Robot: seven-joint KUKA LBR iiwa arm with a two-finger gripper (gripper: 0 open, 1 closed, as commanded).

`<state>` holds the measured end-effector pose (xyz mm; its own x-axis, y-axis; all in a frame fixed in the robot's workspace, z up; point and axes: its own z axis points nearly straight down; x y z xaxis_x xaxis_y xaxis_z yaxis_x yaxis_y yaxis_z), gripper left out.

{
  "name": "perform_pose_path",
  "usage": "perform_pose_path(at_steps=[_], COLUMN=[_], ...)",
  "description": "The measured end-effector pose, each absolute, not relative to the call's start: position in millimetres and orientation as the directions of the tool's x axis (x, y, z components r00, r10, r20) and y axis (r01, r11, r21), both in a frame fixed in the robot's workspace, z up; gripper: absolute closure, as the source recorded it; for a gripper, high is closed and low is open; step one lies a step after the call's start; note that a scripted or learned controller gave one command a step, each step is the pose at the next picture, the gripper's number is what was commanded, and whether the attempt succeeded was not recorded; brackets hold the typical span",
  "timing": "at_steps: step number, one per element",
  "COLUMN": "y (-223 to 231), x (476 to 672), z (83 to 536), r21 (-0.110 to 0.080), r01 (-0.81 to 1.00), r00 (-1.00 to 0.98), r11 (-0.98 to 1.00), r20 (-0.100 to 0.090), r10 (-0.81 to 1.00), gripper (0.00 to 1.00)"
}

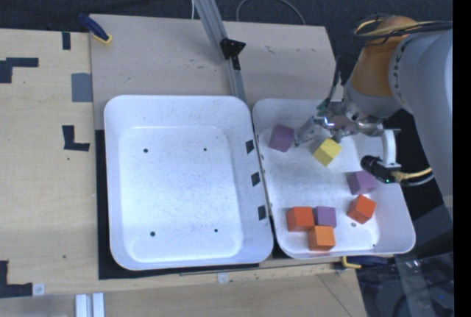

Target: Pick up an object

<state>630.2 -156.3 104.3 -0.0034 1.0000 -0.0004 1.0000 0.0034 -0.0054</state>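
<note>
Camera view: we see the gripper (324,133) low in the right bin (294,111). Its fingers grasp a yellow cube (327,152), a purple cube (281,137) just left.

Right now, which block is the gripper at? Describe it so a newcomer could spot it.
Look in the right-hand white bin, at its far end where the gripper hangs. Just below the gripper sits the yellow block. It is the one yellow piece; the other blocks are purple or orange.
</note>
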Motion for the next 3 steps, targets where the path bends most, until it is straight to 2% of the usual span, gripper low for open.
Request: perform_pose_path(at_steps=[1,2,3], y=[-155.6,-154.9,-147.5], x=[630.2,630.3,630.5], z=[91.5,101.9,146.8], r21=[-0.001,-0.002,0.003], r01=[1.0,1.0,1.0], r00=[-0.004,-0.005,-0.003], r11=[0.004,0.005,0.003], r20=[-0.003,-0.002,0.0], r10=[1.0,1.0,1.0], gripper=[0.0,1.0,1.0])
